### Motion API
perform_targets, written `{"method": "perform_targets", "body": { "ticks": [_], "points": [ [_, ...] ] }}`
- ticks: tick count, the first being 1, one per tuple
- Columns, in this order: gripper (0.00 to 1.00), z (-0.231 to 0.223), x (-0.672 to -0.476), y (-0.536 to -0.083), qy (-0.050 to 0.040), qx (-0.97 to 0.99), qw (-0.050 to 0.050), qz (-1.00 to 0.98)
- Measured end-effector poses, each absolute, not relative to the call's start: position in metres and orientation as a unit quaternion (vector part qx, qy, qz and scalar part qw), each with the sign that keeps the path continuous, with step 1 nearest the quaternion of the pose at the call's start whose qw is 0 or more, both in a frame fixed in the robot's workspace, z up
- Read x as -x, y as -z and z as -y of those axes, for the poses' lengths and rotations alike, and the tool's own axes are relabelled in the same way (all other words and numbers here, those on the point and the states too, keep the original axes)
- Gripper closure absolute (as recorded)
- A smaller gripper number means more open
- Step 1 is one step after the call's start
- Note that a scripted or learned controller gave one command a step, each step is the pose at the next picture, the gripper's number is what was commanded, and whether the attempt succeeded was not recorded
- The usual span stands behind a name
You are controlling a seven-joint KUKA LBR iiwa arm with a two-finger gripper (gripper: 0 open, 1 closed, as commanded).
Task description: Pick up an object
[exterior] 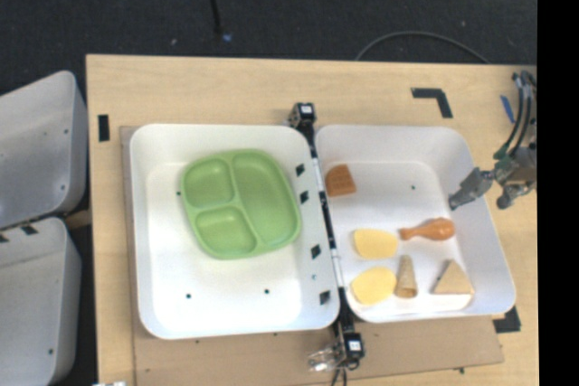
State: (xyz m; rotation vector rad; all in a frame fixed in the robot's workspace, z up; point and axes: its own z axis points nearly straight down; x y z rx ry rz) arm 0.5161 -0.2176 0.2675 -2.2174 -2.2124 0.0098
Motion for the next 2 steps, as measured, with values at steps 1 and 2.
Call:
{"method": "perform_targets", "body": {
  "ticks": [1, 2],
  "points": [
    [0.00, 0.217, -0.518, -0.274, -0.0002, 0.707, -0.001, 0.708],
    [0.00, 0.223, -0.509, -0.218, -0.0016, 0.707, 0.001, 0.707]
  ]
}}
